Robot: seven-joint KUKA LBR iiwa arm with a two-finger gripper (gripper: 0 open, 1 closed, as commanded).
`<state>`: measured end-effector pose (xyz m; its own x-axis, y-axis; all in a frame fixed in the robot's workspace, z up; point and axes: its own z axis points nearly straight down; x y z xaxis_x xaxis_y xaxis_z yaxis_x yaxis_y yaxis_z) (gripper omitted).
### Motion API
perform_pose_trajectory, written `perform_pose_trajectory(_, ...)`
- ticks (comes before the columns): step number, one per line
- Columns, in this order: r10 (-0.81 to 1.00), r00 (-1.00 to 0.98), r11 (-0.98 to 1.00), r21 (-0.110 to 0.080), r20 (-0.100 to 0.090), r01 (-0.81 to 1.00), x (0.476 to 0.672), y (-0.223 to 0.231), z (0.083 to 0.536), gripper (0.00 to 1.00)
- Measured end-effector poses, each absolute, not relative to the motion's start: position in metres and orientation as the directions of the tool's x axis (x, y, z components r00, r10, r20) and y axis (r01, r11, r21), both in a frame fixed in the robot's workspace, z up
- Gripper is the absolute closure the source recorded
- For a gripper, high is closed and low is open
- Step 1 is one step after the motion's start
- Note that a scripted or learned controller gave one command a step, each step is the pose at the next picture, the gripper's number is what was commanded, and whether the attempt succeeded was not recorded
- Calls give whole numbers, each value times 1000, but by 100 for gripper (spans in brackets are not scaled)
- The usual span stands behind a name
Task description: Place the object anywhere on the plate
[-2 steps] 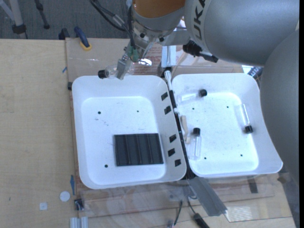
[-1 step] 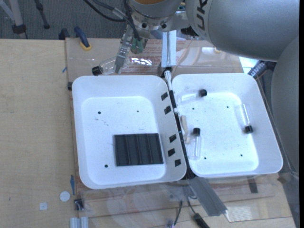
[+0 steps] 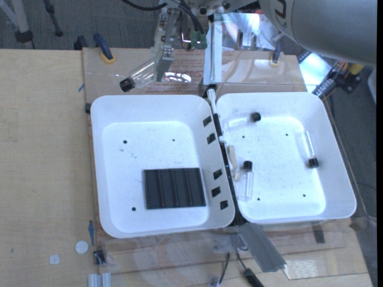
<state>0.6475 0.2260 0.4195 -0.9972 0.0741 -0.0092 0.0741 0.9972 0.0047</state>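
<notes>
The black ribbed plate point(image 3: 173, 188) lies flat in the left bin point(image 3: 108, 160), toward its front. My gripper point(image 3: 162, 60) hangs at the top of the view, above the bench's back edge beyond the left bin. It is shut on one end of a clear vial point(image 3: 142, 73). The vial slants down to the left and ends in a black cap point(image 3: 125, 85). Gripper and vial are well behind the plate and raised above the bin.
The right bin point(image 3: 335, 178) holds three more clear vials with black caps, at the back left point(image 3: 244, 121), front left point(image 3: 248, 178) and right point(image 3: 309, 150). A black-clipped divider point(image 3: 216, 154) joins the bins. The arm's grey body point(image 3: 323, 11) fills the upper right.
</notes>
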Motion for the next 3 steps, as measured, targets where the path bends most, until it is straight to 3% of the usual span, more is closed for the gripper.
perform_pose_trajectory(1, -384, -923, 923, 1, -12, -384, 652, 226, 437, 100)
perform_pose_trajectory(2, -633, -774, 774, -2, -12, -633, 667, 226, 437, 100)
perform_pose_trajectory(3, -788, -616, 616, -4, -12, -788, 667, 225, 437, 100)
